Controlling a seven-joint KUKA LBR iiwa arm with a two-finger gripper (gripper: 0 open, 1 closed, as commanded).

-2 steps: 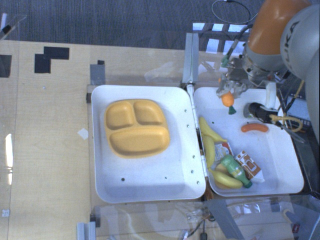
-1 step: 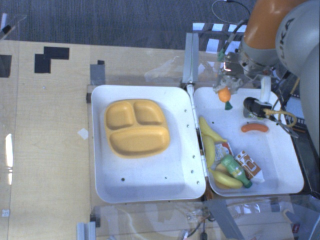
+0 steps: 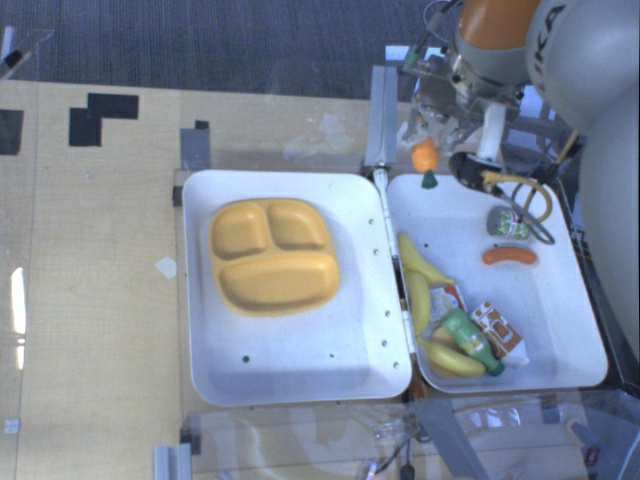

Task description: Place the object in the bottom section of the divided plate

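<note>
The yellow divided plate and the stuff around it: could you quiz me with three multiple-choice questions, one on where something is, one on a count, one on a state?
1. Where does the yellow divided plastic plate lie?
A. left white bin
B. right white bin
C. bare bench

2. How many sections has the plate?
A. two
B. three
C. four

3. What lies in the plate's sections?
A. a banana
B. a sausage
C. nothing

Answers:
1 A, it sits in the left shallow white bin.
2 B, two small sections above one wide one.
3 C, the yellow bananas and the small red sausage lie in the right shallow white bin.
</note>
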